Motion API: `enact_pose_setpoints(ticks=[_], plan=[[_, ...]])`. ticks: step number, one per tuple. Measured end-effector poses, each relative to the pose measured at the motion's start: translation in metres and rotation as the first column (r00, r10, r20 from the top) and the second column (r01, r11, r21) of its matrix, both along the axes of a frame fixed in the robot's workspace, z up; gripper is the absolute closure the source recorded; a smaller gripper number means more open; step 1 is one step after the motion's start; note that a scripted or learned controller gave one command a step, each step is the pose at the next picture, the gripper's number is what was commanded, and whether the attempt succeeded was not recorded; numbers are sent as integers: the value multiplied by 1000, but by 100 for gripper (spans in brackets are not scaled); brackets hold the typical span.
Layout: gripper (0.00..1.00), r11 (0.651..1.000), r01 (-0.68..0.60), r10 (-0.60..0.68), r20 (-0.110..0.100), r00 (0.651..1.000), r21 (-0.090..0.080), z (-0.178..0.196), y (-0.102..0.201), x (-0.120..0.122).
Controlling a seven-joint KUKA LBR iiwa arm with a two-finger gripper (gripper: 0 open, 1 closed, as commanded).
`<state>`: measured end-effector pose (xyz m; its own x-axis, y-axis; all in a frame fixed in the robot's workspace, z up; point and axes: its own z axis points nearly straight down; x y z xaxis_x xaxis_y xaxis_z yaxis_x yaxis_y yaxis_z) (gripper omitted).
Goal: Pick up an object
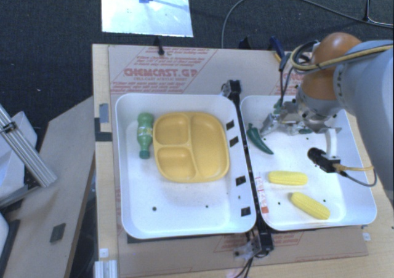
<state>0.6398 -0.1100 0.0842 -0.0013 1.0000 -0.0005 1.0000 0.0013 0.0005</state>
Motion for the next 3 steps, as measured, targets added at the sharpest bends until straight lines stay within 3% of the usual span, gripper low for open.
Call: enact_pose_setpoints(ticks=[1,3], plan=[[100,1000,0,0,4,1000,0,12,0,1],[100,1000,-5,5,6,1000,0,123,11,2]])
